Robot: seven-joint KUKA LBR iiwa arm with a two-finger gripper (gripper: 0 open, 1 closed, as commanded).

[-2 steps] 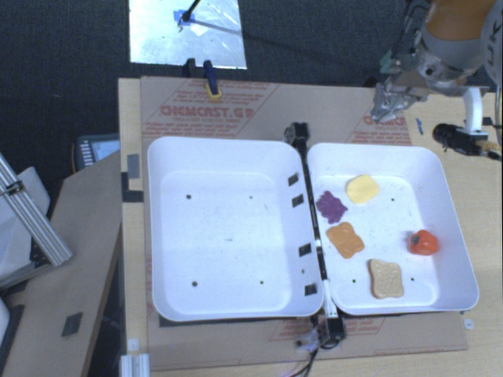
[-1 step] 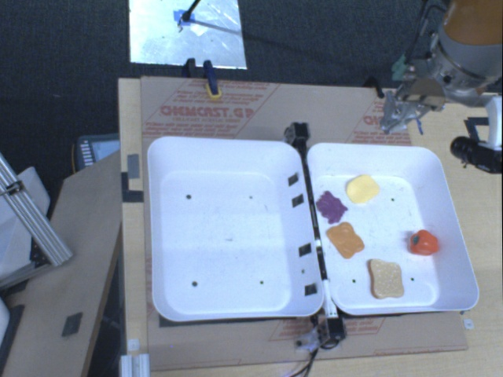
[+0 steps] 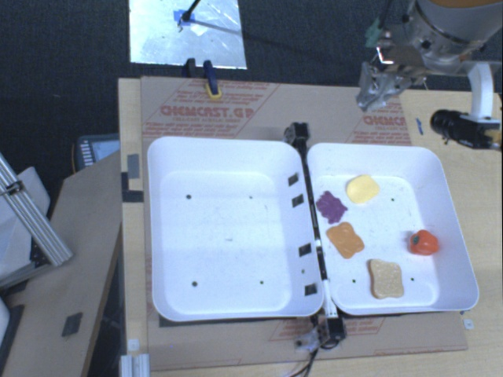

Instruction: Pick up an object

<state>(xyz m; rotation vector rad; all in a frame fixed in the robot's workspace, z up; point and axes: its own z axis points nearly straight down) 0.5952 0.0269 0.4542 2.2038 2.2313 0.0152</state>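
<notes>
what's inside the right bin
Five items lie in the right bin: yellow piece, purple piece, orange piece, red piece, toast slice. None is covered.

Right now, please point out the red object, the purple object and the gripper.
red object (image 3: 424,243), camera view, its middle.
purple object (image 3: 331,206), camera view, its middle.
gripper (image 3: 378,93), camera view, between its fingertips.

The grey arm (image 3: 448,22) with its orange band enters at the far right; its gripper (image 3: 377,93) hangs pointing down and leftward, nothing visibly held.
</notes>
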